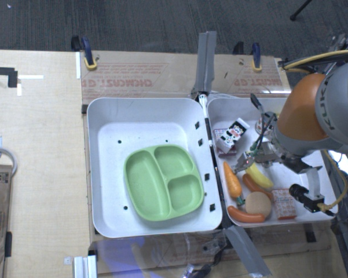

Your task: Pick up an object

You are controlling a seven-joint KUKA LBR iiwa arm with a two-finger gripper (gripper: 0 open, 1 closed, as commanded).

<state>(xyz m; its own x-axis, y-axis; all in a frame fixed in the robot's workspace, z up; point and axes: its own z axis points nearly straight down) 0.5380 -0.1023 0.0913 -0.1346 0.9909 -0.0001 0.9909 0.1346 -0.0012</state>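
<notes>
My gripper (246, 162) hangs low over the middle of the right bin (237, 101), its tip between an orange carrot (233, 181) and a yellow banana (260, 176). The arm's bulk hides the tip from above. Just below the banana lie a red sausage (254, 184), a tan round bun (258, 204) and a second sausage (245, 216). A cow-patterned carton (238, 130) and a small red-and-white box (224, 138) sit at the bin's back left. I see nothing lifted off the bin floor.
A green divided plate (162, 182) lies in the left bin (103, 155). A red-and-white packet (285, 205) rests at the right bin's front right. The divider wall (209, 149) between the bins stands close to the carrot.
</notes>
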